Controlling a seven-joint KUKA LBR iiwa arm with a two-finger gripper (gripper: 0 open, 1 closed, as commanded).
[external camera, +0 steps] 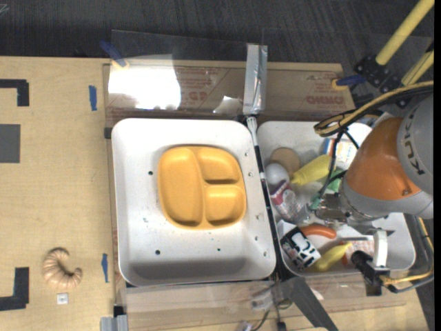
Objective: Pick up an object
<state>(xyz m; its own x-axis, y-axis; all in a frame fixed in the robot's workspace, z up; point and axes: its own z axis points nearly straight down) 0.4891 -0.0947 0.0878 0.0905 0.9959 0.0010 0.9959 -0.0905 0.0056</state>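
**Arm reaching down into the cluttered right bin**

The arm (pixel 386 167) is leaning in over the right bin (pixel 406 254), its grey and orange wrist covering much of the clutter beneath. The gripper (pixel 329 209) is sitting low among the objects, near an orange-red piece (pixel 324 232), but its tips are hidden under the wrist and tangled in with wires, so I cannot tell how it is set or whether it has hold of anything. By my reading, the descent toward a grasp is underway and nothing is yet being lifted.

Things to pick are lying crowded in the right bin: a smooth yellow banana-like shape (pixel 313 169), a dull tan ball (pixel 284 161), a pale rounded item (pixel 276 176) beside a crinkly clear wrapper (pixel 288 204), a black-and-white box (pixel 300 248) and another yellow piece (pixel 332 255) near the front wall. Several are touching or overlapping, so the next move is calling for a closing on one item alone, then a straight rise to see if it comes away.

The left bin (pixel 131 205) is holding a glossy yellow-orange divided plate (pixel 202 187) with rounded corners and three compartments. Out on the cardboard bench (pixel 48 185), well apart from both bins, a ridged, curled pinkish toy (pixel 62 267) is lying.
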